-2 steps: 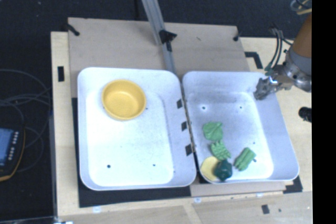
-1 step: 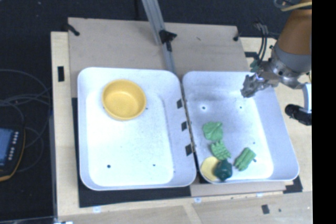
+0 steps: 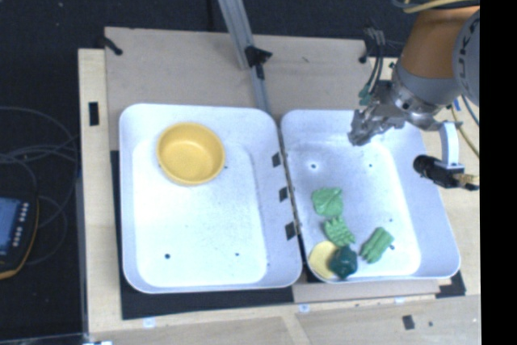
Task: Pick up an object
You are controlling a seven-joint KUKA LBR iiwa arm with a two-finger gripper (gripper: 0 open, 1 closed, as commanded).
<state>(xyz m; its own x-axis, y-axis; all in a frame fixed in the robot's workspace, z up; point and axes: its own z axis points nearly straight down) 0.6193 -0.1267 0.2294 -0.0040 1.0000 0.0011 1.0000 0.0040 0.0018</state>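
My gripper [image 3: 363, 131] hangs over the far part of the right bin [image 3: 420, 174], with nothing seen between its fingers. Well below it, in the near part of that bin, lie several green toys: a light green piece [image 3: 326, 200], a ridged green piece [image 3: 339, 232] and a green piece [image 3: 376, 244] further right. A dark teal item [image 3: 345, 262] sits on a small yellow piece [image 3: 322, 258] at the bin's near left corner. A yellow bowl [image 3: 191, 153] stands upright in the left bin [image 3: 202, 254].
A grey metal rail [image 3: 230, 0] slants from the top down to the gap between the bins. A black fitting [image 3: 436, 170] juts out by the right bin's right rim. The bench edge [image 3: 89, 174] runs along the left.
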